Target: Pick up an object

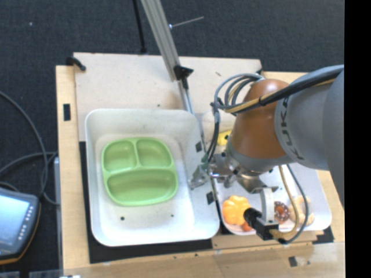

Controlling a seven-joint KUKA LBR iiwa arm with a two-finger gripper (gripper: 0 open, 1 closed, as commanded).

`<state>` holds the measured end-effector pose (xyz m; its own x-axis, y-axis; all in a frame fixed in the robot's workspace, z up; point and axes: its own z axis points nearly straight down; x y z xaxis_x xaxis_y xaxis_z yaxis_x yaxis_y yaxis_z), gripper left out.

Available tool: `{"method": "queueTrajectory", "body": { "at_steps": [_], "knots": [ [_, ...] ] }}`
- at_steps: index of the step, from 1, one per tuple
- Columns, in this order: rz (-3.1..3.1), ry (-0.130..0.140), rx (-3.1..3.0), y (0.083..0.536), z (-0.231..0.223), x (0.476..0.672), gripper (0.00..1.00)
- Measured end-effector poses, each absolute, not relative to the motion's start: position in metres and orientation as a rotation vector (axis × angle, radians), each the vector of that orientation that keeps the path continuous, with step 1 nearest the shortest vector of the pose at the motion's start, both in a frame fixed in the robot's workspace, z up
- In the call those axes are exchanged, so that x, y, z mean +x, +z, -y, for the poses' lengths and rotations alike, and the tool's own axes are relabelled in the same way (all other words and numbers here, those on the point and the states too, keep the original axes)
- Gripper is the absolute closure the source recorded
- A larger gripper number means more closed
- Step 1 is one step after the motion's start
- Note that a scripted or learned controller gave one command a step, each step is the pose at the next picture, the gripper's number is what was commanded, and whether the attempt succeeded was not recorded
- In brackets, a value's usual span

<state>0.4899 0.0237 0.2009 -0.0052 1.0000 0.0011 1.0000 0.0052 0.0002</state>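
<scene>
We see the bench (116,80) carrying 2 shallow white bins side by side. The grey arm (313,120) reaches in from the right, and its orange band (258,126) covers much of the right bin (317,198). A slanted aluminium bar (162,33) comes down from the top toward the far wall between the bins.

The left bin (145,220) holds 1 thing, the green tray (139,171). It lies flat and open side up, left of the bin's middle. Its long axis runs left to right across the bin, tipped slightly. Of its 3 compartments, the 2 small ones face the far side and the 1 long one faces the near side.

The gripper (200,176) sits low at the wall between the 2 bins, over the left bin's right edge. It is near the tray's right side but apart from it. We cannot tell whether it is open or closed, and we see nothing held in it.

In the right bin's near corner lies an orange and yellow lump (234,210). To its right is a reddish-brown thing (282,211), partly hidden by cables. A small yellow piece (223,138) peeks out at the far side, under the arm.
</scene>
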Motion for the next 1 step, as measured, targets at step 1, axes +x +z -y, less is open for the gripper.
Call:
{"method": "queueTrajectory", "body": {
  "at_steps": [1],
  "knots": [
    [2.223,-0.006,-2.223,0.2115,-0.0212,0.4920,1.00]
  ]
}}
